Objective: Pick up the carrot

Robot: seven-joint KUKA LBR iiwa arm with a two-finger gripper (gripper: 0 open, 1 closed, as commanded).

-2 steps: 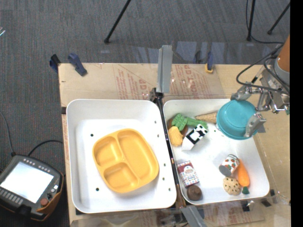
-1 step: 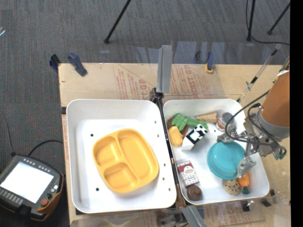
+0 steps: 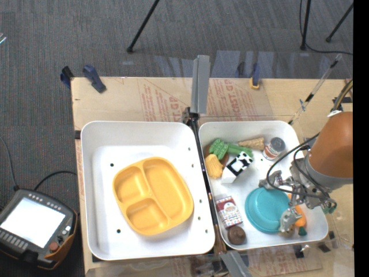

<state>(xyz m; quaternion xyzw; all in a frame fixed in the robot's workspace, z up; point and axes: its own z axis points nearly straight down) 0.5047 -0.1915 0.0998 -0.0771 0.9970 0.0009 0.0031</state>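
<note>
The carrot [image 3: 299, 219], orange with a green tip, lies in the front right corner of the right bin [image 3: 248, 124], just right of a teal plate [image 3: 260, 209]. My gripper [image 3: 291, 217] is low over that corner, right at the carrot's left side and over the plate's right edge. The wrist and cables hide part of the carrot, so contact is unclear.
The right bin also holds a corn cob [image 3: 214, 166], a green vegetable [image 3: 222, 149], a black-and-white box [image 3: 239, 163], a small can [image 3: 275, 148], a red carton [image 3: 229, 210] and a brown cupcake [image 3: 236, 234]. A yellow divided plate [image 3: 153, 196] sits in the left bin [image 3: 92, 154].
</note>
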